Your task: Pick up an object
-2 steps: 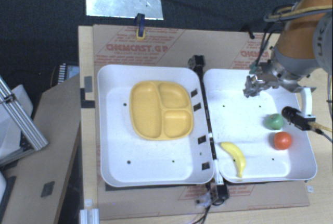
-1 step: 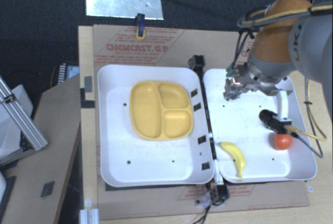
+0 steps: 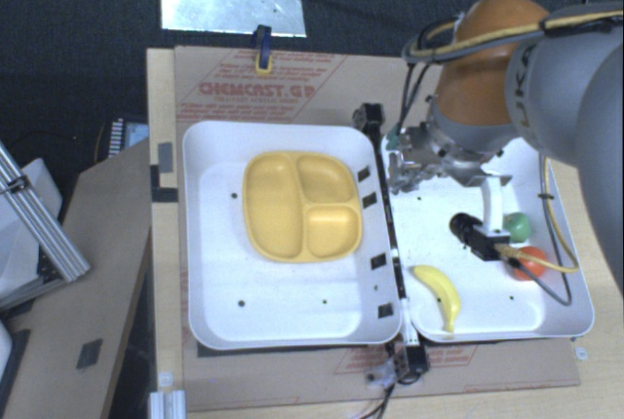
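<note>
A yellow banana (image 3: 439, 294) lies near the front left corner of the right bin (image 3: 565, 310). A small green round thing (image 3: 519, 227) sits toward the bin's right side, and a red-orange thing (image 3: 532, 264) lies just in front of it, partly crossed by a yellow cable. My gripper (image 3: 404, 166) hangs low over the back left part of the right bin, close to the divider between the bins. It is well behind the banana and left of the green thing. Nothing shows held in it.
A yellow divided plate (image 3: 299, 206) lies in the middle of the left bin (image 3: 224, 310). The grey arm with its orange band (image 3: 487, 47) covers the back of the right bin. Black clips line the wall between the bins (image 3: 388, 251).
</note>
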Controlling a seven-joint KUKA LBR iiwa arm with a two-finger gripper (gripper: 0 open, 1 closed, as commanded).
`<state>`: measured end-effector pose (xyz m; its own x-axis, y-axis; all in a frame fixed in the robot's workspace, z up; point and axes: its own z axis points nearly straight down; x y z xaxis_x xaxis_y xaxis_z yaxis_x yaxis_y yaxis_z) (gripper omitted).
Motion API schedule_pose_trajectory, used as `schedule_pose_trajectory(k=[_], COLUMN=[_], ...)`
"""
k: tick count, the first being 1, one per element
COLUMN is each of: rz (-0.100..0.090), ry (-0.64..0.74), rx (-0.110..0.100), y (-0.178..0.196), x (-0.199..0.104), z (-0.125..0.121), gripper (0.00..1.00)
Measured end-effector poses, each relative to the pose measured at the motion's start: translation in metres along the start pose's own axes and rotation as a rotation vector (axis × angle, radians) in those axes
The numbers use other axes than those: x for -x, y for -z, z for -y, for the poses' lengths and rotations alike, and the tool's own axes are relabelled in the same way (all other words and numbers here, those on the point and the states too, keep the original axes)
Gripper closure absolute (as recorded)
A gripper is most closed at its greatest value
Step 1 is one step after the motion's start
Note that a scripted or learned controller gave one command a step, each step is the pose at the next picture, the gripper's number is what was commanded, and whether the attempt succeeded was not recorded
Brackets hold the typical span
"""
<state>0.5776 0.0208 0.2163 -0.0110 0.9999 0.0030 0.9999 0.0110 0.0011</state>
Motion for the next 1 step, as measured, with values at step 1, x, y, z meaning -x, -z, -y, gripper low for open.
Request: schedule_pose_trajectory(k=[1], rz=[0.0], ry=[0.0], rx=[0.0], y=[0.0047], x=[-0.0633], z=[-0.0002], gripper=[1.0])
